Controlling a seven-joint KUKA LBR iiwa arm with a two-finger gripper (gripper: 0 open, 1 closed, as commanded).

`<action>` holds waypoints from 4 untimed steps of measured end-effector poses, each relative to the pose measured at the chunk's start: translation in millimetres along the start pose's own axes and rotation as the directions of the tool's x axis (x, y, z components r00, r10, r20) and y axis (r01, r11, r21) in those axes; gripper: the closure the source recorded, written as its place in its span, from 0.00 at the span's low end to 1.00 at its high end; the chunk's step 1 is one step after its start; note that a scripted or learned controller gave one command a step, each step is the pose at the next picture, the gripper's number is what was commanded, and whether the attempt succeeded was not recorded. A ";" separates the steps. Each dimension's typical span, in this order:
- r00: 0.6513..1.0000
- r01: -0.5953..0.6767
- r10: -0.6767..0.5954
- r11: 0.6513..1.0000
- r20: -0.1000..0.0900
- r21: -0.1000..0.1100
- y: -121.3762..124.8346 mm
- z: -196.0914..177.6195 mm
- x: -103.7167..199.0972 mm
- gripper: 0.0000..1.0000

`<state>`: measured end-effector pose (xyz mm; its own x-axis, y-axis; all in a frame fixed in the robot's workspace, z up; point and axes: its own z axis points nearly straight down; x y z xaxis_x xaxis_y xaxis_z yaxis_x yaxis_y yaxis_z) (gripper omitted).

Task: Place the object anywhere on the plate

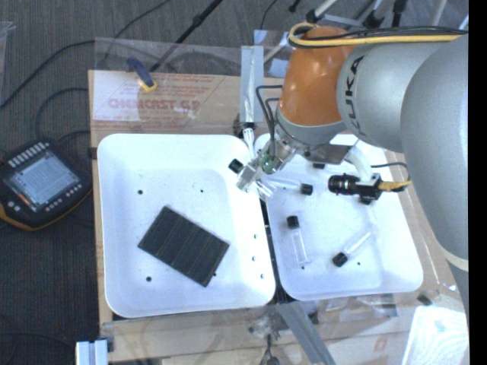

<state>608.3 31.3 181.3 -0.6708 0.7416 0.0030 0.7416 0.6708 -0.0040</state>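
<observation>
The grey arm [411, 90] is reaching in from three o'clock, huge in the foreground. Its orange band [316, 74] is looming over the twelve o'clock edge of the right bin [396, 272]. The wrist is bending downward and toward nine o'clock. That is putting the gripper [253, 175] right over the seam between the two bins, at the two o'clock corner of the left bin [122, 158]. Is it clenching something or hanging loose? I cannot tell, because the tip is too small and cluttered.

A small black cap [235, 166] is poking out at the gripper's ten o'clock side. A clear vial [288, 183] is lying just beside the gripper at three o'clock, inside the right bin. A second vial [299, 243] is lying toward that bin's seven o'clock, and a third vial [354, 244] is resting tilted toward its five o'clock.

The dark ribbed plate [183, 246] is sitting at a slant in the left bin, at about six o'clock on its floor. It is well apart from the gripper and from all three vials.
</observation>
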 end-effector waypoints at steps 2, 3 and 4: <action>0.934 0.357 -0.357 0.934 0.003 -0.002 125.4 -54.7 66.7 1.00; 0.976 0.219 -0.219 0.976 0.003 -0.001 160.5 -122.2 127.5 1.00; 0.619 0.785 -0.785 0.619 0.006 0.000 162.0 -216.7 124.1 1.00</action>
<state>646.3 232.1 397.7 -0.9977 -0.0675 -0.0007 -0.0675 0.9977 0.0001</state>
